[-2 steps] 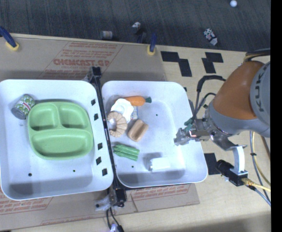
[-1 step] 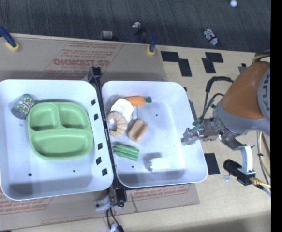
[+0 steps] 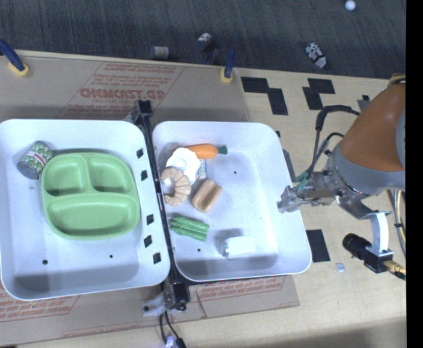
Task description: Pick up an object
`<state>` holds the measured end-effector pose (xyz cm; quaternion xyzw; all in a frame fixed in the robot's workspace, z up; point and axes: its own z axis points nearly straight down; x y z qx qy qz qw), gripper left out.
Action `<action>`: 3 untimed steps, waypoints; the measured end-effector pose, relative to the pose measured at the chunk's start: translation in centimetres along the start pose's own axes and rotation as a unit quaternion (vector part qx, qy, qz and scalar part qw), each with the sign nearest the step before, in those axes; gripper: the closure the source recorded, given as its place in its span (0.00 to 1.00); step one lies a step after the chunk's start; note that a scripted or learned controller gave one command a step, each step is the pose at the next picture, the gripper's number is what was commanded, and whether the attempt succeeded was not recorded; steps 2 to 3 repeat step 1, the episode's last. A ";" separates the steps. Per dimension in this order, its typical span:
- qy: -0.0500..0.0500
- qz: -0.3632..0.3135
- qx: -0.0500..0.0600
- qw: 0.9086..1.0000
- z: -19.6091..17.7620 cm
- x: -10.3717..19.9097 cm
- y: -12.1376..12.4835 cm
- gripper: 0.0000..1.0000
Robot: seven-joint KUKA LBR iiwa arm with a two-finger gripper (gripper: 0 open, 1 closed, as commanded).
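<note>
The right bin (image 3: pixel 269 158) holds an orange carrot (image 3: pixel 205 151), a white round piece (image 3: pixel 186 162), a tan ridged shell-like piece (image 3: pixel 175 185), a brown bread roll (image 3: pixel 206 194), a green bean pod (image 3: pixel 189 228) and a white block (image 3: pixel 239 246). My gripper (image 3: pixel 289 200) hangs over the right rim of this bin, well to the right of the roll and above the white block's side. Nothing shows in its grasp.
The left bin (image 3: pixel 8 216) carries a green divided plate (image 3: pixel 90 194) and a small can (image 3: pixel 35 158) at its upper left corner. Black clips (image 3: pixel 147 187) line the seam between the bins. Bare bin floor lies between the objects and the gripper.
</note>
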<state>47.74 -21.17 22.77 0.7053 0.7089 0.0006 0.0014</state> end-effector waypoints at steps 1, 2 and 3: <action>0.000 0.000 -0.001 1.000 -0.5 0.0 0.0 1.00; 0.000 0.000 -0.001 1.000 -0.5 0.0 0.0 1.00; 0.000 0.000 -0.001 1.000 -0.5 0.0 0.0 1.00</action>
